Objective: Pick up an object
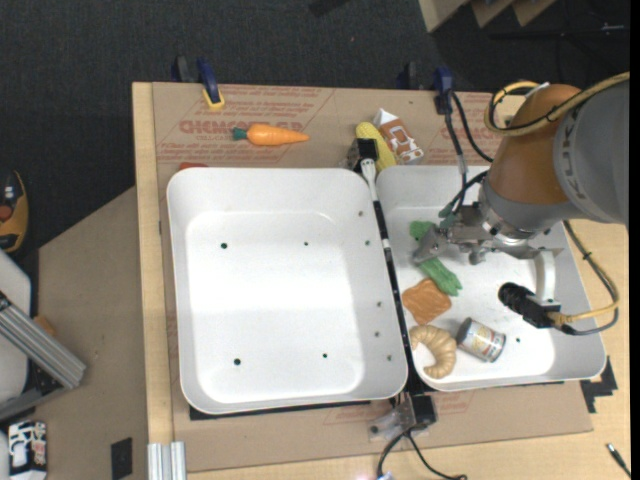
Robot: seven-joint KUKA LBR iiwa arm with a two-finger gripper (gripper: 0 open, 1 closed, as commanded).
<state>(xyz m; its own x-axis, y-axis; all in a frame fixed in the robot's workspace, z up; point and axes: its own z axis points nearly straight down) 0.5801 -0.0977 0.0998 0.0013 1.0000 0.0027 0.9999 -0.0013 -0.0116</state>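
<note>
Grey metal, your tool point(452, 236) sits low in the right bin point(575, 363) over two green pieces point(438, 270); you cannot tell how it stands. Near it lie one orange wafer point(426, 301), one croissant point(436, 350), one can point(481, 340). One carrot point(272, 136) rests on the counter point(150, 268)

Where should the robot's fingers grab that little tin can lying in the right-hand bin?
Probably across the middle of the can, coming straight down from above. It lies on its side, so its rounded walls face outward for the fingers, with bare bin floor beside it; the croissant sits close on one end.
</note>
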